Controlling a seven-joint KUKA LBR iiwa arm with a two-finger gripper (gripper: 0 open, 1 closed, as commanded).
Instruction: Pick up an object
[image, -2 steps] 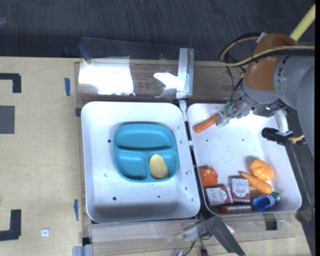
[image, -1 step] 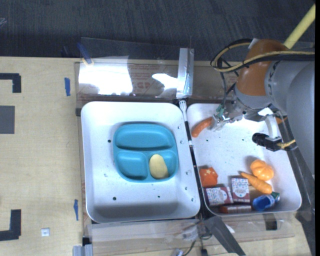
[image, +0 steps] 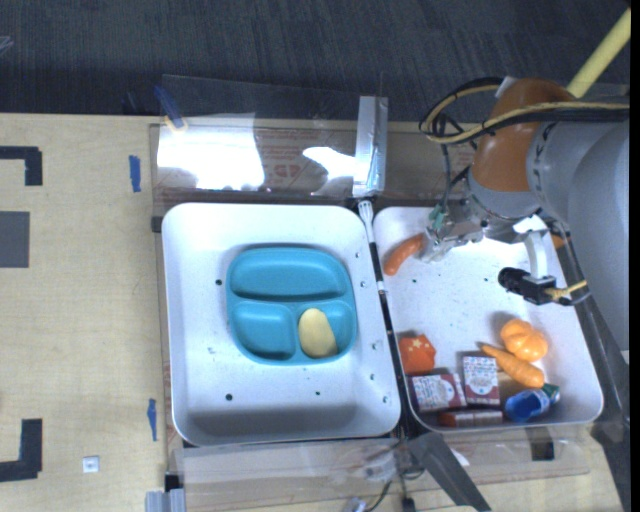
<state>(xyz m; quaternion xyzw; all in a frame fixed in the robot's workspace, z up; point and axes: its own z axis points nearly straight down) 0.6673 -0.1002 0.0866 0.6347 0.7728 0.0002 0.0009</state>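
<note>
My gripper (image: 441, 238) hangs low over the back left corner of the right bin (image: 470, 300). Just to its left lies a small orange sausage-shaped piece (image: 403, 253), slanted, its upper end close to the gripper. Whether they touch is unclear. Along the bin's front stand a red pepper-like toy (image: 417, 351), two small printed packets (image: 432, 390) (image: 480, 377), an orange fruit (image: 526, 338), a carrot (image: 512, 366) and a blue bottle (image: 527, 404).
The left bin (image: 190, 300) holds a blue divided tray (image: 285, 280) with a yellow lemon-like object (image: 317, 332) in its lower right compartment. A metal divider (image: 369, 160) stands behind the bins. The arm's grey body covers the right bin's back right corner.
</note>
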